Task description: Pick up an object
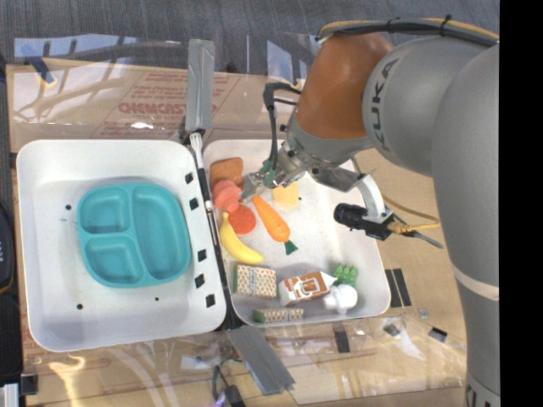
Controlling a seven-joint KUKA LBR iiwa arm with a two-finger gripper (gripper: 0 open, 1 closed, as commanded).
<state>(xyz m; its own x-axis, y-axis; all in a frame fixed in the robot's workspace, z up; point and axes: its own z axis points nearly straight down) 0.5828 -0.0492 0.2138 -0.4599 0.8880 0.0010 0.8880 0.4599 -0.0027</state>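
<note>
Your gripper (265,176) hangs low over the right bin (371,261), just above the carrot (271,217) and beside the yellow block (286,195). You cannot tell how it is set or whether it has anything. Near it lie a tomato (243,220), a banana (237,243) and bread (226,170). The left bin (42,227) bears a teal tray (133,232).
</note>
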